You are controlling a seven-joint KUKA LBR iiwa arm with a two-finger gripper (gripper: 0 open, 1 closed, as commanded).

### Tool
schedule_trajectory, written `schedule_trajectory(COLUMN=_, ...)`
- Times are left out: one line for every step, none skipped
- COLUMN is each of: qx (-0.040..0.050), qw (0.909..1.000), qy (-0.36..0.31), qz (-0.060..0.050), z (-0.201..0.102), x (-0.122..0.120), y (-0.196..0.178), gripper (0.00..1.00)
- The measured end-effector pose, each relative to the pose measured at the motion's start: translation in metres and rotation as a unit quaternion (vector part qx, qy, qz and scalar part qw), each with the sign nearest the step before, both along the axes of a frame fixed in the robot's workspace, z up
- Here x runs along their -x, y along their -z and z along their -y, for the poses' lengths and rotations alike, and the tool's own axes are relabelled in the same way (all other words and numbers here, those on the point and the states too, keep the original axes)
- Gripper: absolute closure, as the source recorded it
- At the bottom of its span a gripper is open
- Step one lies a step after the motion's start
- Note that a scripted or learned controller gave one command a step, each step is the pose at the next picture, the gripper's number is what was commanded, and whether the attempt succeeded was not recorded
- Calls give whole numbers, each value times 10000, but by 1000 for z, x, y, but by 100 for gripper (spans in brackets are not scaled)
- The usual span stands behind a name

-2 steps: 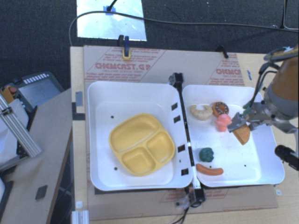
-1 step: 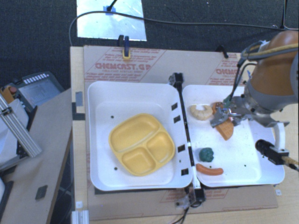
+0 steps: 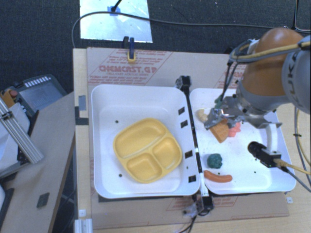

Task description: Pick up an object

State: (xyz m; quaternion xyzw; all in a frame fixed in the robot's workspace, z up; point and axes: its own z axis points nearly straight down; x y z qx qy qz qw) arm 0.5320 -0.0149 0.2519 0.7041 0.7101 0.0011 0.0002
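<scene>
White bins (image 3: 104,144), gripper (image 3: 217,118) over orange wedge (image 3: 220,131) — yellow tray (image 3: 146,149) left

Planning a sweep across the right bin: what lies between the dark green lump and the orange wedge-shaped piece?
In the camera view, bare white bin floor separates the dark green lump from the orange wedge-shaped piece.

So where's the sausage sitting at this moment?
The sausage lies in the right bin, near its front edge, just below the dark green lump and close to the divider between the two bins.
</scene>
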Motion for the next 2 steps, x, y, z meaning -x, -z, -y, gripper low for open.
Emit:
schedule_trajectory(qx=-3, qw=10000, qy=-5, qz=-14, z=-50, x=-7, y=15, gripper=100)
schedule_trajectory(qx=-6, qw=10000, qy=-8, qz=4, z=-102, x=-25, y=9, gripper=100)
